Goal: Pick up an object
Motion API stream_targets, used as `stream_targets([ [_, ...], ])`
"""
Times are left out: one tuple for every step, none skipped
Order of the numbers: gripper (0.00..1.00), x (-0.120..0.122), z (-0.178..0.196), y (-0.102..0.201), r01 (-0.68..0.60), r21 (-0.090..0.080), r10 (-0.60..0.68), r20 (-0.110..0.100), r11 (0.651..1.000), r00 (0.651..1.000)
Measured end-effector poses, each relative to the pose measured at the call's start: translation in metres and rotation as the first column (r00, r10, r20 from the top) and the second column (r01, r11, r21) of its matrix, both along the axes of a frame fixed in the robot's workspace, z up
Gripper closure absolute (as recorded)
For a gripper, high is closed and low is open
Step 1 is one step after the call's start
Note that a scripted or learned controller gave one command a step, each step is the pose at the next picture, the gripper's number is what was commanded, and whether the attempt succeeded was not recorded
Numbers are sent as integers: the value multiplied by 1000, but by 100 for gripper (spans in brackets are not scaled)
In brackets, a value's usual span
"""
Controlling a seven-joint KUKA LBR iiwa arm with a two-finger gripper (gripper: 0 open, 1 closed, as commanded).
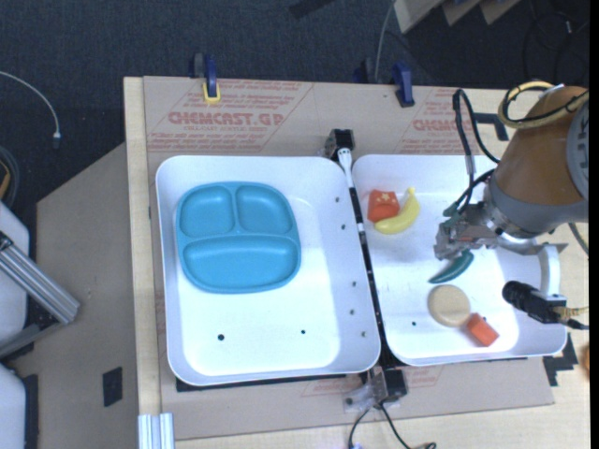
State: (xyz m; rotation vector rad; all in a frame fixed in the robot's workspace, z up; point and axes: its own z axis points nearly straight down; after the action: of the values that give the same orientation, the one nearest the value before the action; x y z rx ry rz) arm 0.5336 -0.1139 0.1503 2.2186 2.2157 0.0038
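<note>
The right bin (412, 340) holds several small items. A red piece (381, 204) and a yellow banana (402, 215) lie together near its far left. A beige round disc (448, 304) and a small orange block (482, 329) sit near the front. A curved teal-green piece (453, 267) lies in the middle. My gripper (457, 241) hangs directly over the teal piece's upper end, touching or nearly touching it. The gripper body hides that end of the piece.
The left bin (323, 344) carries a blue divided plate (240, 236) in its far left half. The grey arm with its orange band (538, 162) covers the right bin's far right corner. A black cable fitting (532, 300) juts over that bin's right rim.
</note>
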Motion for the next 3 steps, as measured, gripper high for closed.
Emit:
stream_targets([
  [100, -3, 45, 4, -2, 1, 2, -1, 1000, 1000],
  [100, 7, 104, 8, -3, 1, 3, 2, 1000, 1000],
  [100, 19, 110, 60, -7, 3, 7, -3, 1000, 1000],
])
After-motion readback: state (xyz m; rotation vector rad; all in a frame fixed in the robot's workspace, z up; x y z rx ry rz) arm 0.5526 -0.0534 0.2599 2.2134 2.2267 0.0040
